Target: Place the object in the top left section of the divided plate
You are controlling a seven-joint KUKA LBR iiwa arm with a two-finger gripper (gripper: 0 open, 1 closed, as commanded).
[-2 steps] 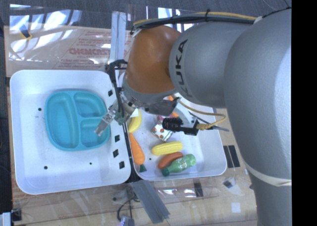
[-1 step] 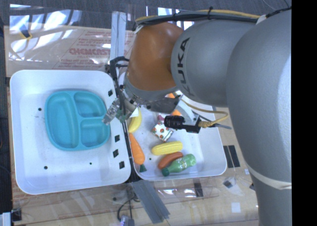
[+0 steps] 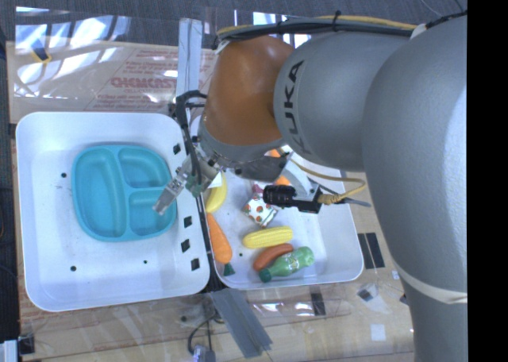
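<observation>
Claw (image 3: 169, 196), grip state unclear, over smooth glossy turquoise divided plate (image 3: 119, 191).

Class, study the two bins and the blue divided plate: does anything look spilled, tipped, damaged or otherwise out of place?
Nothing stands out. The blue divided plate lies flat in the left bin. The toy foods, among them a carrot, a corn cob and a green bottle, lie loosely in the right bin, none spilled over its rim. The gripper hangs over the plate's right edge.

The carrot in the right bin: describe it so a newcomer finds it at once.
Start at the right white bin, then its left wall beside the divider. The carrot lies lengthwise there, below the banana. It is plain orange and tapered, unlike the yellow corn.
</observation>
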